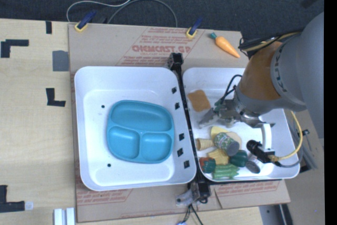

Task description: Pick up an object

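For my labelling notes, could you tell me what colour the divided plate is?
Light blue divided plate, seen in the camera view.

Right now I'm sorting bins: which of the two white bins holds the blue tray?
The left bin holds the blue divided tray; the right bin holds small toy foods.

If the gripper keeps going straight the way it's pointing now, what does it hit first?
The gripper points toward the view's left, low in the right bin. Going straight on, it would probably meet the brown block first, or pass just below it to the divider. Depth is unclear.
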You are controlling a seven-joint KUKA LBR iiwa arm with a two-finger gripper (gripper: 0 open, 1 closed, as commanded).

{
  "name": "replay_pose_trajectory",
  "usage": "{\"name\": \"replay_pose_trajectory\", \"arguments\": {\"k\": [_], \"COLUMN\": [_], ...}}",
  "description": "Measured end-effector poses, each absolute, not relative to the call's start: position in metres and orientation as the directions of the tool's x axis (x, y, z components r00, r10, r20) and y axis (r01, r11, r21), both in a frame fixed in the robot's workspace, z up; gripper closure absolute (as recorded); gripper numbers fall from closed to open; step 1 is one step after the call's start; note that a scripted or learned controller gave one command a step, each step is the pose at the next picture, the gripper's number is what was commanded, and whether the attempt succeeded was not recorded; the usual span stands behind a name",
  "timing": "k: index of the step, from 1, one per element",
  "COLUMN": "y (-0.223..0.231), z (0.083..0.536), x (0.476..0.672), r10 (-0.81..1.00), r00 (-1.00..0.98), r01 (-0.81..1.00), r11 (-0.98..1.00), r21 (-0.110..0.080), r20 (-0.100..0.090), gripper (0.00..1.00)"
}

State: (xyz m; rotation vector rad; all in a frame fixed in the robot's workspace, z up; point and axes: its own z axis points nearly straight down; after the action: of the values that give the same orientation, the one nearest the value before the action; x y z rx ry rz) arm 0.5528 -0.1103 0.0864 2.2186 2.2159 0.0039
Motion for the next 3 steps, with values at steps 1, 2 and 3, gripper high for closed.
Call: {"name": "replay_pose_trajectory", "arguments": {"k": [1, 2, 3], "y": [-0.103, -0.104, -0.122], "z": [0.087, 0.097, 0.085], "x": [0.491, 0.492, 0.654], "r10": [1.000, 1.000, 1.000], "r00": [0.001, 0.001, -0.006], "r01": [1.000, 1.000, 1.000], "r11": [-0.001, -0.001, 0.006], "r21": [0.010, 0.010, 0.013], "r20": [-0.004, -0.006, -0.004], "gripper": [0.00, 1.00, 1.00]}}
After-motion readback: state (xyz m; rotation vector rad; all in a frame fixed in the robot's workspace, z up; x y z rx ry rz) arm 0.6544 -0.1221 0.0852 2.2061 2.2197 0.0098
